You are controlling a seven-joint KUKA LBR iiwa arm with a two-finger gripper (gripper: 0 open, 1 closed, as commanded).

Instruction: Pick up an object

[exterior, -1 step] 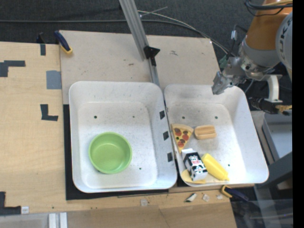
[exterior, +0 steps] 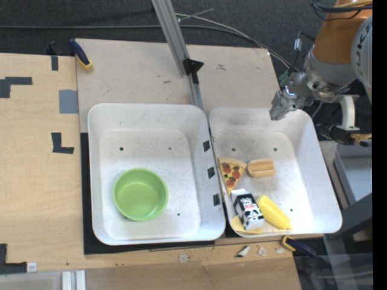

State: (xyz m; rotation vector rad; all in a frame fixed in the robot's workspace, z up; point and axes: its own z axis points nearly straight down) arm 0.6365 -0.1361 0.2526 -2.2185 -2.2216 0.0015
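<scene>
We count two white bins side by side on the bench. The left bin [exterior: 97,162] carries a green bowl [exterior: 140,193], upright, toward its near left corner. The right bin [exterior: 314,180] carries four toy foods gathered along its left wall and near edge: a pizza slice [exterior: 230,172] by the left wall, a hot dog bun [exterior: 260,168] just beside it toward the bin's middle, a small black-and-white milk carton [exterior: 247,209] near the near left corner, and a yellow banana [exterior: 274,213] touching the carton on its right. We log the gripper [exterior: 279,109] over the far right corner of the right bin, above the rim, well apart from all four foods. We cannot tell how its jaws stand; nothing shows in its grasp.
</scene>
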